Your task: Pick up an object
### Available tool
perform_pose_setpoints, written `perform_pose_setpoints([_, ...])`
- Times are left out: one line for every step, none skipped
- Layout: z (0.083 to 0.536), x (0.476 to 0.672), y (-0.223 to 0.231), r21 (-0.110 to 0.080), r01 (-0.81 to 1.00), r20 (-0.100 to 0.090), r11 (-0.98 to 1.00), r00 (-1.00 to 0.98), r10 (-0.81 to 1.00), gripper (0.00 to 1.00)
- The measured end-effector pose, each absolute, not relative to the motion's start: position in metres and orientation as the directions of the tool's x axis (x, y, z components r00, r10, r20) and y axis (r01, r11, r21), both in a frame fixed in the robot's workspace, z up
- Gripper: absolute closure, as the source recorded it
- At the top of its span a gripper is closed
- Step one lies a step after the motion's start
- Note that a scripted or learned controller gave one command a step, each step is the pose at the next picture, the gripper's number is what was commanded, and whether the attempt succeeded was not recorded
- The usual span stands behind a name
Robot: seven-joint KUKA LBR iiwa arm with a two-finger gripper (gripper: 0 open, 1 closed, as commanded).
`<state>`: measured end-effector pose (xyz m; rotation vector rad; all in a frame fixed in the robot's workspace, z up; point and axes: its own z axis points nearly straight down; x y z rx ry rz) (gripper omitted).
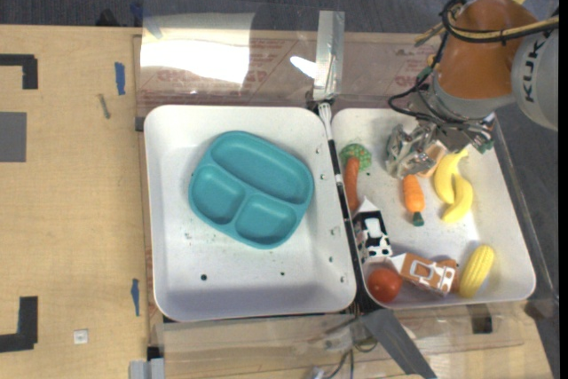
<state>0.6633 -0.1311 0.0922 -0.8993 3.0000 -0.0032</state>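
My gripper (412, 153) hangs over the back of the right bin (515, 217), under the orange wrist band, open with nothing between its fingers. Just in front of it lies a small orange carrot (414, 195). A yellow banana (453, 186) lies to the gripper's right. A longer red-orange carrot with a green top (352, 171) lies to its left, along the bin's left wall. Nearer the front lie a black-and-white toy (373, 232), a red tomato (383, 283), an orange-and-white toy box (428, 272) and a yellow corn cob (476, 269).
The left bin (177, 280) holds a teal divided plate (253, 188), set toward the back. A narrow wall separates the two bins. A clear plastic sheet (231, 58) lies behind the bins, and the wooden bench (62, 191) extends to the left.
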Motion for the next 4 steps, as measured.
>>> perform_pose_setpoints([0.194,0.671,-0.041,-0.006,-0.471,-0.020,0.882,-0.882,-0.471,1.00])
perform_pose_setpoints([0.312,0.668,-0.157,-0.016,-0.543,-0.014,0.840,-0.840,-0.543,1.00])
perform_pose_setpoints([0.305,0.668,-0.151,-0.004,-0.549,-0.008,0.836,-0.836,-0.549,0.00])
perform_pose_setpoints([0.215,0.642,-0.116,0.004,-0.664,-0.002,0.747,-0.747,-0.664,0.00])
